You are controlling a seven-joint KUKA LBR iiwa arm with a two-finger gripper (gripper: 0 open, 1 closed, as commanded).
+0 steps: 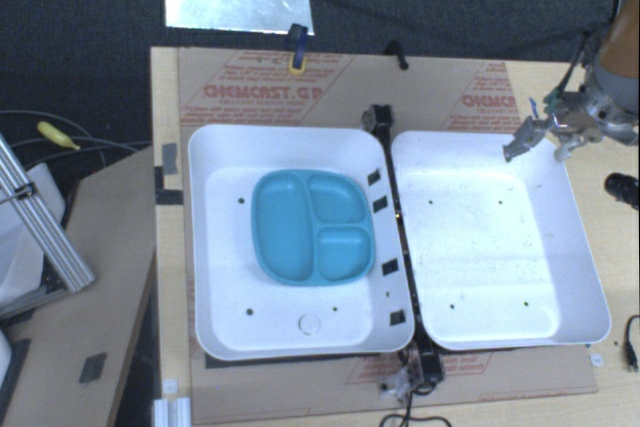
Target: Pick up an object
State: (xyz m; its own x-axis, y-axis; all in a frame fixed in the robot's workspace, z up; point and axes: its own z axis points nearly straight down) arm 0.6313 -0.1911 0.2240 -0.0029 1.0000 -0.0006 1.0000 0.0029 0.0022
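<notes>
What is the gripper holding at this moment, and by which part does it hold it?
Nothing is held. The gripper hangs over the far right corner of the right bin with no thing between its fingers. The blue plate lies untouched in the left bin.

divided plate (311, 226) lies in left bin (215, 315), beside right bin (560, 315).

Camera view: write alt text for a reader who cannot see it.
A blue divided plate lies in the left white bin, with a small clear disc near that bin's front edge. The gripper hangs over the far right corner of the right white bin, holding nothing.
</notes>
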